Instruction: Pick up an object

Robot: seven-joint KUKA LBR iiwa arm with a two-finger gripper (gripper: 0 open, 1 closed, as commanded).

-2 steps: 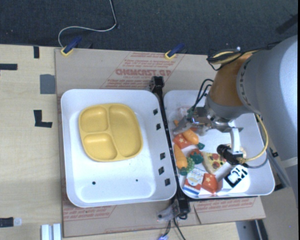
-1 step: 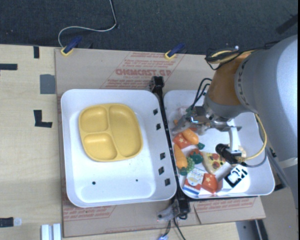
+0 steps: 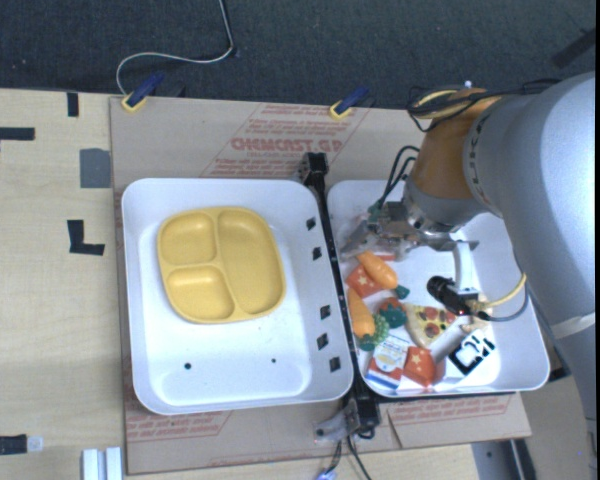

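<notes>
Reading "CHEMCAST GP" in red on brown board, black-white tag in right bin, jaws' state unclear.

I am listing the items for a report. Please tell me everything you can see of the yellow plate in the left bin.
The yellow plate looks like smooth plastic, a rounded square with three compartments: two above, one below. It lies flat, slightly turned, on the floor of the left bin, in its upper half. Nothing touches it but the bin.

A cardboard sheet covers a pale wooden bench, with dark carpet beyond.
</notes>
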